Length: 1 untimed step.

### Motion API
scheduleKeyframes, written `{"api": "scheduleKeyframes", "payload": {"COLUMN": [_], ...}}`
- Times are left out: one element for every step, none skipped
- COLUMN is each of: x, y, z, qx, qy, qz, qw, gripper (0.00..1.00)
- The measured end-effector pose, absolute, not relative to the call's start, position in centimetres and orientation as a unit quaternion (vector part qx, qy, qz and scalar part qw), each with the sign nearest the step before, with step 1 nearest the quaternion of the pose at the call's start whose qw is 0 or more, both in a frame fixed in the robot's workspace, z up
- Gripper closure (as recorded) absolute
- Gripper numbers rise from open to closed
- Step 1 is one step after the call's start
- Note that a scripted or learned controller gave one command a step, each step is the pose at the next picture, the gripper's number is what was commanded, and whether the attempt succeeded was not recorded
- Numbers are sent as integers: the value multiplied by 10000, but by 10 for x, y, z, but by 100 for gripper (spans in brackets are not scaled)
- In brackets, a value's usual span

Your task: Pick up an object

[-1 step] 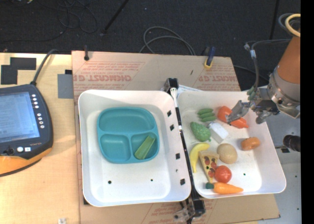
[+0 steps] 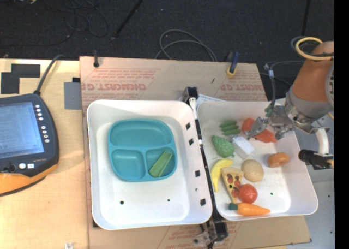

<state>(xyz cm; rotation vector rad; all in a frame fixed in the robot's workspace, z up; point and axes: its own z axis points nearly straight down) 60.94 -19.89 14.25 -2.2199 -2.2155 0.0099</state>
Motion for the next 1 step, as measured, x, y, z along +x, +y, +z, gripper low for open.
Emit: {"api": "scheduleKeyframes", "payload": {"x": [637], "y": [-185], "z": [102], "qx": [-7074], "qy": [-7068], "qz": [4], "qw": [-4], "gripper": [0]}}
